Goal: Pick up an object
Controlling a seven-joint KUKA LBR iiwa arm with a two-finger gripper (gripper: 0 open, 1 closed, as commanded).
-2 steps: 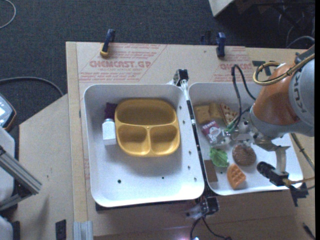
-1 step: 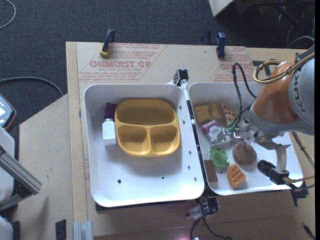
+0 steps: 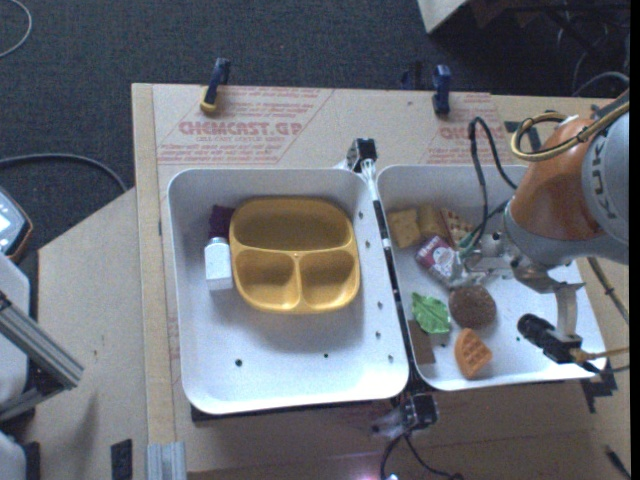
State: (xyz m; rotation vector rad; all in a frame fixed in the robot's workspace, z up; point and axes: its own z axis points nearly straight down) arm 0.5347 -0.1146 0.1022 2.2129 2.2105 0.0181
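I am the grey arm with the orange band, and my claw (image 3: 470,260) is down low in the right white bin (image 3: 590,353), among the toy food. I cannot tell how wide my claw is, or if it has hold of anything, because my own wrist hides it. So I think the job is only begun: nothing looks lifted yet, and the grab and the lift up are left to do. My landmark is the round brown bumpy toy like a cookie (image 3: 472,307). My claw sits just above it. Touching my claw's left side is a small red and white packet (image 3: 436,257), which may be the thing I am going for. Left of the cookie lies a green leaf toy (image 3: 432,313), and below the cookie is an orange waffle-shaped piece (image 3: 473,353). Up and left of it are two tan square crackers (image 3: 405,226). Far to the left, in the other white bin (image 3: 190,318), rests a yellow plastic plate with three sections (image 3: 295,254), with a small white bottle (image 3: 218,264) just beside it. Both bins sit on a light wooden board (image 3: 300,128) with red words, held by blue clamps (image 3: 441,85). Around the board is dark carpet (image 3: 100,28) with cables
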